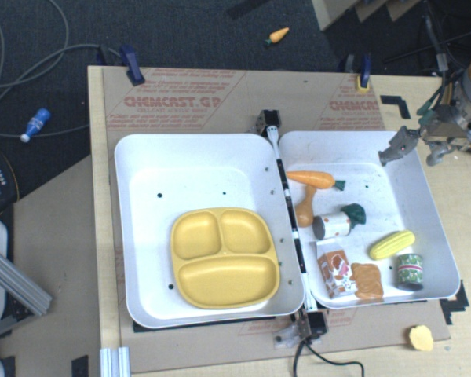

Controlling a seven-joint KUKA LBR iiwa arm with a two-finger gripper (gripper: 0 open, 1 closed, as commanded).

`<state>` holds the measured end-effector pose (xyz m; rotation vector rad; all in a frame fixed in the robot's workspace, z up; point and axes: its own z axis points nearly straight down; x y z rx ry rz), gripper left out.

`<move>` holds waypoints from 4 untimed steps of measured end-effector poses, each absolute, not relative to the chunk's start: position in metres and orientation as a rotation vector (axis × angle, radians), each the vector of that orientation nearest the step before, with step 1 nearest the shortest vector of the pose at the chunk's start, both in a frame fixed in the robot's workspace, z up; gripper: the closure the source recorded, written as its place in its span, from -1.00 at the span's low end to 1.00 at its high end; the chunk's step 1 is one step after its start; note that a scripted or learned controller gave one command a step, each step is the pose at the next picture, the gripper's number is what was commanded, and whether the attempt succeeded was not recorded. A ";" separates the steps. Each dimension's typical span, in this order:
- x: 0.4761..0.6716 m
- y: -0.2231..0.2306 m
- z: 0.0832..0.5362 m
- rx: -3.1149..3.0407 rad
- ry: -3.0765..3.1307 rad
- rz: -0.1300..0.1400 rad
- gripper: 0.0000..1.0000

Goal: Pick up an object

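Observation:
The right bin [428, 210] holds several small items: an orange carrot [311, 180], a tan peg-like piece [304, 207], a white and black cylinder [333, 226], a green broccoli piece [354, 213], a yellow corn cob [391, 244], a green can [409, 271], a red packet [337, 272] and a brown piece [367, 281]. My gripper [418, 149] hangs over the bin's far right corner, above and apart from all of them. It is open, with nothing between its fingers.
The left bin [141, 179] holds a yellow divided plate [224, 258]. A black clip [269, 121] sits where the bins meet. A yellow lump [420, 338] lies on the bench outside the right bin's near corner. On the floor lie a blue bottle [36, 124] and an orange toy [277, 34].

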<state>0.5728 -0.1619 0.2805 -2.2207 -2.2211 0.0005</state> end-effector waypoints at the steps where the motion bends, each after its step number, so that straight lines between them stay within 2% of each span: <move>1: 0.574 -0.141 0.173 -2.212 -2.216 0.009 -1.00; 2: 0.570 -0.141 0.079 -2.216 -2.216 0.007 -1.00; 3: 0.573 -0.142 0.095 -2.224 -2.222 -0.002 1.00; 4: 0.579 -0.087 0.191 -2.219 -2.234 -0.013 1.00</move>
